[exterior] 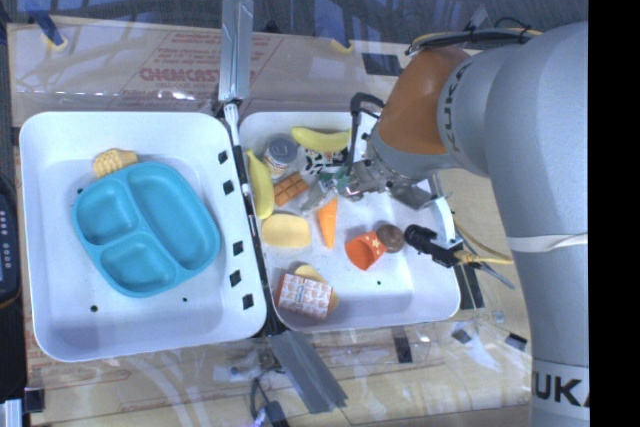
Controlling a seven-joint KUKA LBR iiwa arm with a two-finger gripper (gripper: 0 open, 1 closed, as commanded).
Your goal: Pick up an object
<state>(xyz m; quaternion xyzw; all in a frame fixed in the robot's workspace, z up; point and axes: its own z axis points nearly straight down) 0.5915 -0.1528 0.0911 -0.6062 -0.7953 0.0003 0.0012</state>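
While the arm leans in from the right, here is how the camera view reads:

Gripper (340,177): low over the right white plastic bin (425,300), among the toy food; how far it is open, or whether it has anything, I cannot tell.

Likely target: orange plastic carrot (327,221), just below the tip, beside the yellow banana (320,138).

Left bin (40,245): holds a blue three-part plastic tray (146,227), well apart.

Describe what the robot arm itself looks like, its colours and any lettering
The arm is thick, smooth and rounded, light grey, with a broad orange band above the wrist. Dark letters "KU" show low on its base and more lettering beside the band. Black cables loop over the top of the orange part. The gripper end is dark metal and small next to the arm.
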